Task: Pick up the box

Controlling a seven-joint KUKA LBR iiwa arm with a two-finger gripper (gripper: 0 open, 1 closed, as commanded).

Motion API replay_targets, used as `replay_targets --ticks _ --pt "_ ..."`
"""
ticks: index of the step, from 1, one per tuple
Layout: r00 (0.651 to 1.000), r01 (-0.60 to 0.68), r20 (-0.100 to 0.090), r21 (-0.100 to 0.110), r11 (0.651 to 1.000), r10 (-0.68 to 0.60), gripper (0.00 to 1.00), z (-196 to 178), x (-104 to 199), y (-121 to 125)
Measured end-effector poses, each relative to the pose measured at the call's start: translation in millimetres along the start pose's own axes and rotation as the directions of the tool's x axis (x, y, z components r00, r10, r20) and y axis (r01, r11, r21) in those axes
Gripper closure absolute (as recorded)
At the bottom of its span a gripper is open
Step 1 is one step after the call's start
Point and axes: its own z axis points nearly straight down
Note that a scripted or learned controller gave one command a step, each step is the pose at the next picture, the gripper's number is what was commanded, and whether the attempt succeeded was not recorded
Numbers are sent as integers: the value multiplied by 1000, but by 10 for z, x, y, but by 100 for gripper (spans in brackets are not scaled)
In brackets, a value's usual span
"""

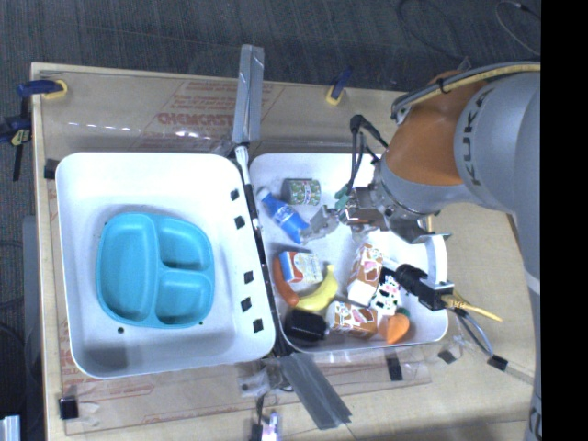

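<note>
The box [368, 265], its label unreadable, lies in the right bin [276, 168] just below the gripper [342, 215], whose opening I cannot tell.

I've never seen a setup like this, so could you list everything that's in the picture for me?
White bins: 2, side by side on the bench; left one, right one.
Divided plate: 1, light blue, in the left bin.
Small can: 1, greenish, top of the right bin.
Bottle: 1, blue, lying below-left of the can.
Banana: 1, yellow, centre of the right bin.
Boxes: 2 visible, white with orange-brown print, right bin; one under the arm, one near the bottom edge.
Carrot: 1, orange, bottom right corner.
Black round item: 1, bottom left; too unclear to name.
Arm: 1, grey with orange band, from the right.
Tool: 1, dark, over the right bin.
</note>
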Motion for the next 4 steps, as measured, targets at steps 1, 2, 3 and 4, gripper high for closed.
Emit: replay_targets --ticks 1,2,3,4 --pt "998 -55 11 -12 998 55 0 1051 213 -65" --pt "999 -35 0 -3 999 35 0 1162 48 411" --pt "999 -32 0 1 999 32 100 1070 52 406" --pt "999 -32 1 0 999 32 0 1069 52 407"
